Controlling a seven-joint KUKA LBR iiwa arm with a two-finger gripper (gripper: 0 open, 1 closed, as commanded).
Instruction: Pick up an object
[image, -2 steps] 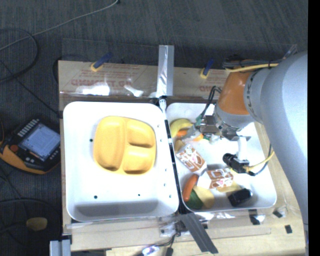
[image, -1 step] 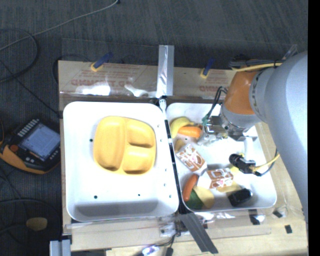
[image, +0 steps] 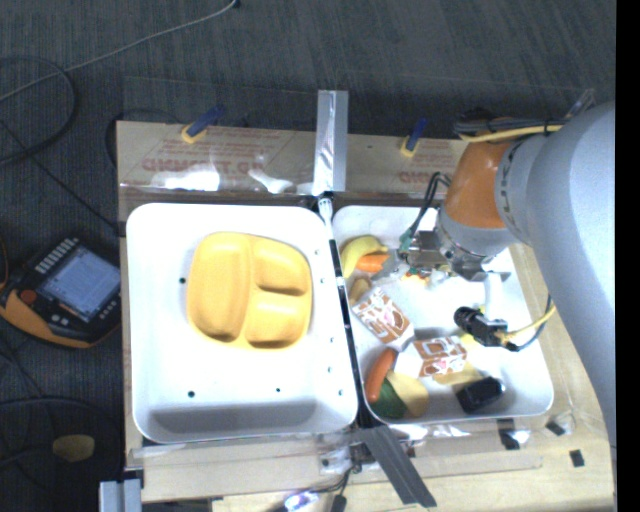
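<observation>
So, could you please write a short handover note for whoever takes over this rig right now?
Hand: low over the top of the right bin, nothing seen in its grip.
Yellow divided tray: in the left bin.
Right bin holds a banana, two carrots, two snack packets, and a black item.
Done: nothing lifted.
Left: grasp and raise one object.

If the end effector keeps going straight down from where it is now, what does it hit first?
Most likely the right bin's white floor near its upper middle. The end effector sits just right of the banana and the small orange piece; depth is unclear, so it could clip those.
</observation>
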